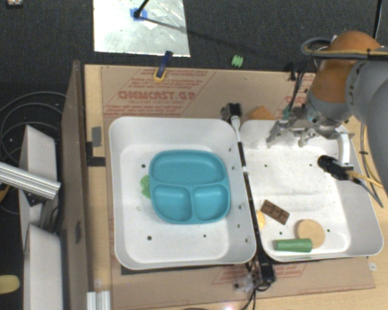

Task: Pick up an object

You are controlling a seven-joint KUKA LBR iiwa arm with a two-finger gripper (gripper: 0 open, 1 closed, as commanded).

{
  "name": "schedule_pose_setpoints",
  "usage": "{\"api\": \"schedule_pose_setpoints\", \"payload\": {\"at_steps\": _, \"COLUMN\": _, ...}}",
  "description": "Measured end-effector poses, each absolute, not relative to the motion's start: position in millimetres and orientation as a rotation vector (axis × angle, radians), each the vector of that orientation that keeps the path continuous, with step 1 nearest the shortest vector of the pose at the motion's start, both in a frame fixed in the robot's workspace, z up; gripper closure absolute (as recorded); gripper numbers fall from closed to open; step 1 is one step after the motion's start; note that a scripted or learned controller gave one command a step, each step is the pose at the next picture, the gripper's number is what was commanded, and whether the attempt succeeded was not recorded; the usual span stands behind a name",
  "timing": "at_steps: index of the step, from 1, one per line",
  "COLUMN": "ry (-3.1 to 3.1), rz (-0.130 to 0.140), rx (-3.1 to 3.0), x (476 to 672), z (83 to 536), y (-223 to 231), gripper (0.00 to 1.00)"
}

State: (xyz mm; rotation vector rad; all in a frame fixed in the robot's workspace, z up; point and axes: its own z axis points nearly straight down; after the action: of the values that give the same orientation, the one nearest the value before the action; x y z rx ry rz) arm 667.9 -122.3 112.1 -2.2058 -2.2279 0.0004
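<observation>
My gripper (286, 136) hangs over the far edge of the right bin (304, 183), its two metal fingers spread open with nothing between them. Near that bin's front lie a brown chocolate bar (275, 212), a round tan cookie (312, 230) and a green cylinder (292, 244), the cylinder touching the cookie's front edge. A small yellow piece (260, 219) rests against the divider. In the left bin (126, 237) a blue divided tray (189, 186) lies flat, with a green thing (144, 185) peeking out from under its left side.
An orange-tan object (262, 113) lies on the cardboard just behind the right bin. A black clamp (232, 112) sits where the bins meet at the back. Cables and metal parts crowd the bench's left side.
</observation>
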Motion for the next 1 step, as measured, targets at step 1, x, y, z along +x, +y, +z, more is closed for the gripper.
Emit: {"api": "schedule_pose_setpoints", "payload": {"at_steps": 1, "ry": -2.227, "rz": 0.001, "rx": -2.214, "x": 651.6, "z": 82.8, "y": -106.1, "gripper": 0.00}}
